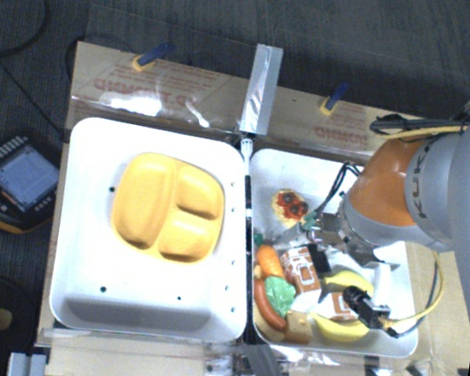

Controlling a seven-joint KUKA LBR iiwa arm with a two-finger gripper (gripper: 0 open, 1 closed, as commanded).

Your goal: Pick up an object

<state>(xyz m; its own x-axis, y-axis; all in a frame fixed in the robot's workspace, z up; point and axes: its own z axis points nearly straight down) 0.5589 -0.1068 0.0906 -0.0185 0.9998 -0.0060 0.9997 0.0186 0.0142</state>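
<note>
My gripper point(320, 241) hangs over the right bin point(260, 173); grip state unclear. Beside it, the toy banana point(338, 327) looks light, stiff, slippery; I'd pinch mid-body.

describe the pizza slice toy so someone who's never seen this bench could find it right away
Start at the right-hand white bin, the one the grey and orange arm reaches into. Look in its upper left part, above the heap of toy food: the pizza slice lies there by itself on the white floor. It is small, flat and pale with red spots, unlike the carrot and banana lower down.
</note>
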